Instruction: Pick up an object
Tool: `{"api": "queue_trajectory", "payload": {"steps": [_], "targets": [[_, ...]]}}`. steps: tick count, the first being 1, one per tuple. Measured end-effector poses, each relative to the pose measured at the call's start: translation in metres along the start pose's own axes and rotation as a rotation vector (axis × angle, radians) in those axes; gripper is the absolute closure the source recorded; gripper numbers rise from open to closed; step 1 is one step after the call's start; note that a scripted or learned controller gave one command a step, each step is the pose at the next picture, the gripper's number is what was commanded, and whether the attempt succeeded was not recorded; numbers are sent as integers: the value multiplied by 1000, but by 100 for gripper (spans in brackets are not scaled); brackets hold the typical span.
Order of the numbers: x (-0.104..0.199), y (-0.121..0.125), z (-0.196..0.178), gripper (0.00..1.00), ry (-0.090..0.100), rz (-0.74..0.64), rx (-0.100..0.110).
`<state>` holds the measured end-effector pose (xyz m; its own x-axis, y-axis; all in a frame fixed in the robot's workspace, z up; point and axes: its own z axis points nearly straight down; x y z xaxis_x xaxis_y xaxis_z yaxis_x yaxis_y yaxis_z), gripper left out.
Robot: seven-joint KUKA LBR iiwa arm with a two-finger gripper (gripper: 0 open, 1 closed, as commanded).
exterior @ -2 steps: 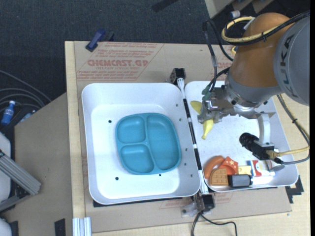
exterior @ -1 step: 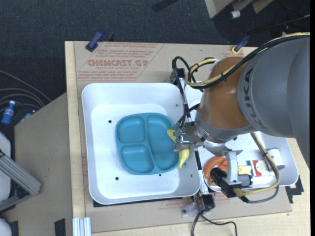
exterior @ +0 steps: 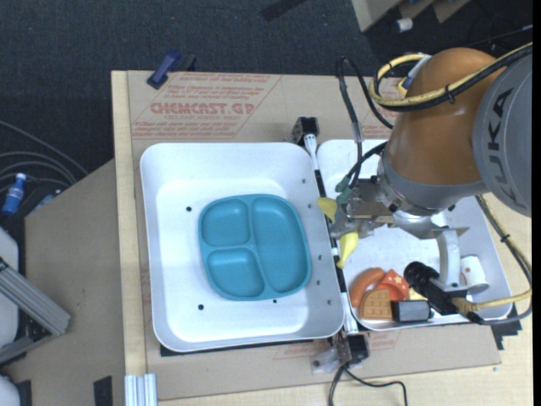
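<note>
Gripper (exterior: 351, 214) hangs over the right bin's (exterior: 494, 244) nine-o'clock edge beside one yellow piece (exterior: 347, 245). Two white bins: the left bin (exterior: 169, 176) holds one blue divided plate (exterior: 252, 245). Several orange items (exterior: 379, 290) lie at the right bin's six o'clock.

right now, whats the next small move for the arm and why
Probably a short lift straight up, so the camera can see what lies under the wrist. The arm hangs low over the right bin, covering the tool and most of the bin; the yellow object by the divider and the orange object lie at its edge.
</note>
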<state>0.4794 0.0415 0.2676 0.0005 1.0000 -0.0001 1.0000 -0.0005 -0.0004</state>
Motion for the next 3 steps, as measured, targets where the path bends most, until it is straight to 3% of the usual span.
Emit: {"api": "queue_trajectory", "payload": {"steps": [1, 2, 3], "targets": [[-61, 0, -7, 100, -1, 0, -1], [11, -1, 23, 100, 1, -1, 3], [-25, 37, 3, 100, 0, 0, -1]]}}
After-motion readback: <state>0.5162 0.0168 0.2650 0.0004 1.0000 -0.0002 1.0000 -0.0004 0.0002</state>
